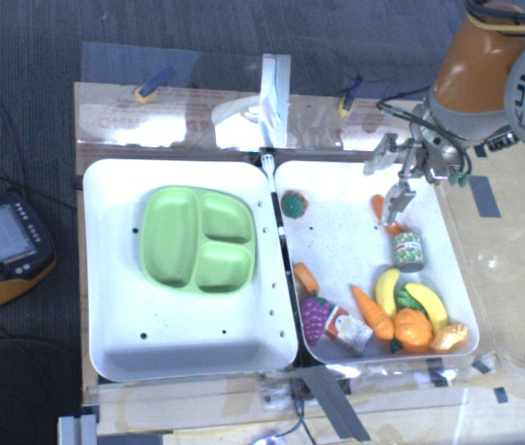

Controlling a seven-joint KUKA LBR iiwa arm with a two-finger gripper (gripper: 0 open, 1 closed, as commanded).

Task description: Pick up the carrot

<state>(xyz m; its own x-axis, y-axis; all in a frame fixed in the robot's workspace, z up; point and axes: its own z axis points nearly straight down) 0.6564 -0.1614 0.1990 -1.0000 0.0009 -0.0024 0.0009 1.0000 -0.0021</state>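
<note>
A grey robot arm with an orange band (479, 61) is seen reaching in from the right, and its two-finger gripper (395, 202) is held over the far part of the right shallow white plastic bin (337, 188). Whether its fingers are open or closed cannot be told from this angle, and nothing can be made out between them. A small orange-red piece (377, 206) is seen just beside the gripper, on its left. The long orange toy carrot (372, 311) is found well below the gripper, toward the near side of the same bin, lying at a slant. It is flanked by a yellow toy banana (388, 290), a round orange fruit (413, 328) and a small red and white packet (346, 327). Just under the gripper a small green-labelled can (409, 248) is seen. To the gripper's left a dark green round toy (294, 204) lies near the bin's wall. Further left, a light green three-compartment plastic tray (198, 238) is set in the left shallow white bin (114, 341)
</note>
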